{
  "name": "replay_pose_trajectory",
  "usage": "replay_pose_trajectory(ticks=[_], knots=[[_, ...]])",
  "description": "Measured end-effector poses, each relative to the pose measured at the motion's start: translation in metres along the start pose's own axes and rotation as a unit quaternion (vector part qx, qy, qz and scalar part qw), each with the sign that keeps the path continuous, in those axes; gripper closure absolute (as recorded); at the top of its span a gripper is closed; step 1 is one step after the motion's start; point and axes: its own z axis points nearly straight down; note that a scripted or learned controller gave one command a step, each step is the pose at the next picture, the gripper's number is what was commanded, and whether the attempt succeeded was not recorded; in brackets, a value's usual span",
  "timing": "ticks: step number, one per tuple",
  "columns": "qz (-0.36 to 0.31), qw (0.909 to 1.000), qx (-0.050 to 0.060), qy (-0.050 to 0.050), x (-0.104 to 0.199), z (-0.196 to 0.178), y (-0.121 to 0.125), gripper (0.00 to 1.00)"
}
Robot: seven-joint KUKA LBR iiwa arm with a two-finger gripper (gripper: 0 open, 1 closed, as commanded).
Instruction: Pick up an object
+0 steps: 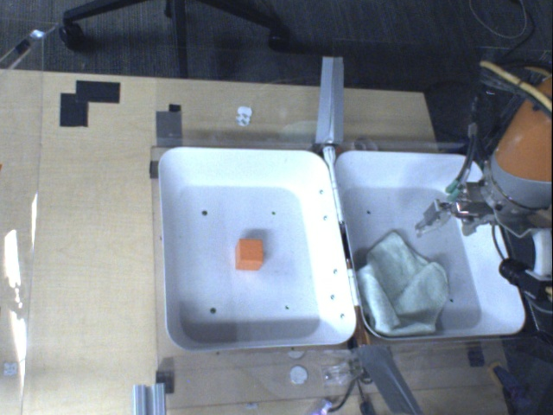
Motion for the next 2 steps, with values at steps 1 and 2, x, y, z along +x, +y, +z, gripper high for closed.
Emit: replay_pose_trajectory(ticks=[1,2], knots=[[-0.058,0.9983,-0.001,0.000,-0.035,-0.046,0.009,0.00],[-0.101,0.9949,-0.003,-0.001,-0.014,0.103,0.030,0.00]])
